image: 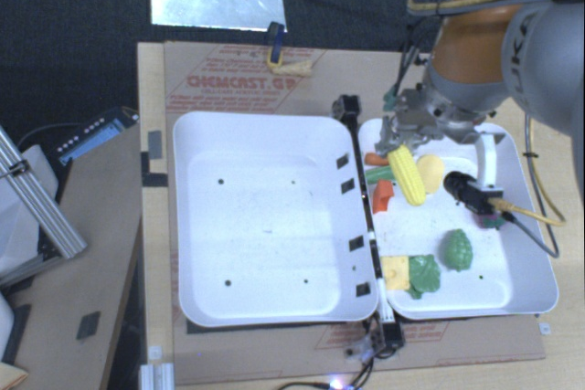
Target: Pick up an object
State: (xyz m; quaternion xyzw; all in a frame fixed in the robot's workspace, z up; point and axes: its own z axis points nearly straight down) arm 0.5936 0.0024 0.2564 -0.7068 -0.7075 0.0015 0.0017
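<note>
Corn cob (pixel 408 174) lies just below the pincer (pixel 399 134), long axis running up-left to down-right beside the yellow lemon (pixel 430 172); pincer spread cannot be judged.

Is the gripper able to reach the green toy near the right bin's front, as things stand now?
Probably yes. The green toy lies alone on the right bin floor with nothing over it, and the gripper hangs above that bin's far end.

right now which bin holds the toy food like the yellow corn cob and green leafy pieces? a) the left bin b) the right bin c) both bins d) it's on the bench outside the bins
b: the yellow plastic corn cob and green leafy toy pieces all lie in the shallow white right bin, under the arm.
</note>
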